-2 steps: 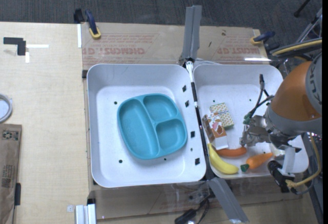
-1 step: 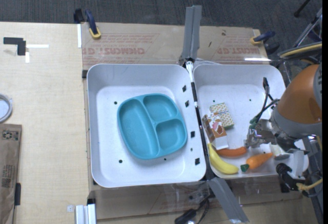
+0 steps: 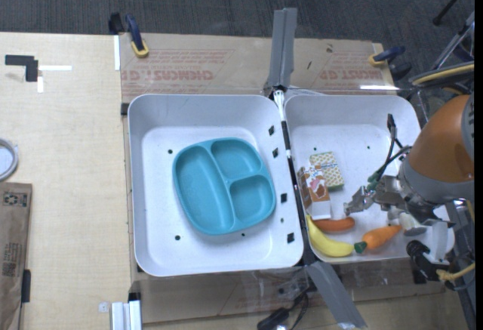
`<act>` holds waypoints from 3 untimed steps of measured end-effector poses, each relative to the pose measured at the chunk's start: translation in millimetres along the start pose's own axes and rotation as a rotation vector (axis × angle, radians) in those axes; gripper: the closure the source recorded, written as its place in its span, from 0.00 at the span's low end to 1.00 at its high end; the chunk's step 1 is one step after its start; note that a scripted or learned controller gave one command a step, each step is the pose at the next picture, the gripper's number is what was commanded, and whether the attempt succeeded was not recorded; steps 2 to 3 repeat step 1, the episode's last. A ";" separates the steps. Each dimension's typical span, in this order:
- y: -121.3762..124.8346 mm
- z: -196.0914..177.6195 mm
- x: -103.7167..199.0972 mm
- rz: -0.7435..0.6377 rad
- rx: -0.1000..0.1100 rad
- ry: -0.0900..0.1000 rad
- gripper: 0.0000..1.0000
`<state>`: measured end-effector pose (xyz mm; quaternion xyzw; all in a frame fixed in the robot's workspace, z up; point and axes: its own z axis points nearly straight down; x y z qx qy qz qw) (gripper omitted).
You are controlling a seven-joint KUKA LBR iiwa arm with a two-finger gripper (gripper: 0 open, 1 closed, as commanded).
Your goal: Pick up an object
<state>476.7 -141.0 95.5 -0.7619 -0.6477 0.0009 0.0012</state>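
The right bin (image 3: 355,121) holds several small objects near its front. A patterned little box (image 3: 327,169) lies beside a brown and white carton (image 3: 315,192). In front of them lie an orange-red sausage (image 3: 334,225), a yellow banana (image 3: 329,242) and a carrot (image 3: 379,237) with a green end. My gripper (image 3: 362,200) hangs low in this bin, just right of the carton and above the gap between sausage and carrot. Nothing shows as held in it.
The left bin (image 3: 147,170) bears a blue divided plate (image 3: 224,185). A grey divider post (image 3: 283,49) stands between the bins at the back. The arm's orange band (image 3: 449,143) and cables crowd the right bin's right wall. Clamps sit on the cardboard behind.
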 end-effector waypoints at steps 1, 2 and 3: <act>10.8 4.8 -34.3 0.113 0.015 0.034 0.00; 10.8 4.8 -34.3 0.113 0.015 0.034 0.00; 10.8 4.8 -34.3 0.113 0.015 0.034 0.00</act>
